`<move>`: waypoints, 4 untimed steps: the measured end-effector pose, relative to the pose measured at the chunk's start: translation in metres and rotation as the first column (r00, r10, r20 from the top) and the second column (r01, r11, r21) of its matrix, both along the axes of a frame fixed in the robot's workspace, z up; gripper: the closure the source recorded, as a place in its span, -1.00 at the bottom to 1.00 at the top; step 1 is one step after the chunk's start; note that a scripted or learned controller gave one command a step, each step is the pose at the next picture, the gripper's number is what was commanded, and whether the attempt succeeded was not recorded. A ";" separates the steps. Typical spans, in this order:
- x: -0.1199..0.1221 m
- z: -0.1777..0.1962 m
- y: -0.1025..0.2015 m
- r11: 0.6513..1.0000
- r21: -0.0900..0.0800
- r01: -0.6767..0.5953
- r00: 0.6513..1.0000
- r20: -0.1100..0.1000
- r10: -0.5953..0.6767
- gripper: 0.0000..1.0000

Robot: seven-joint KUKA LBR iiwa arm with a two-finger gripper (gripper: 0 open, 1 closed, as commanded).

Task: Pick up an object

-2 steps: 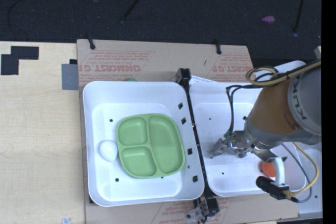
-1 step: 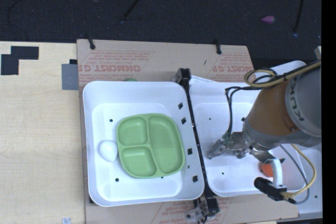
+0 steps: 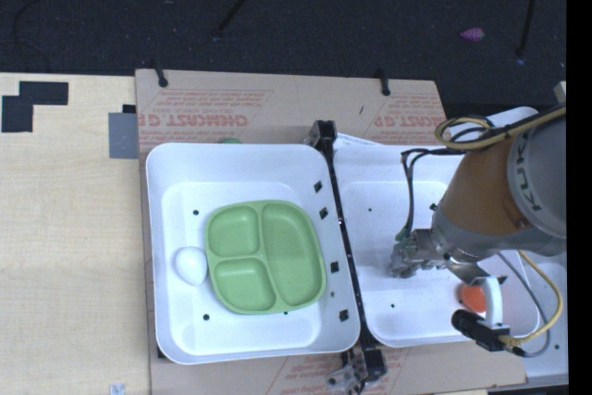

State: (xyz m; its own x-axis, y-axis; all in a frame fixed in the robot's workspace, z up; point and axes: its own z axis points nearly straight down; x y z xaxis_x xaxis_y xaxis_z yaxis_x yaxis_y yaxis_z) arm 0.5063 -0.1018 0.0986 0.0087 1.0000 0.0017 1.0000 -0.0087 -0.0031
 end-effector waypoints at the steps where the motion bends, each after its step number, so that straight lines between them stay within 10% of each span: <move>1: 0.000 0.044 -0.008 1.000 -0.002 -0.002 1.000 0.004 0.002 1.00; 3: 0.003 0.124 -0.011 1.000 -0.001 -0.009 1.000 0.003 0.009 1.00; 4: 0.018 0.126 0.043 1.000 0.001 -0.013 1.000 0.001 0.013 1.00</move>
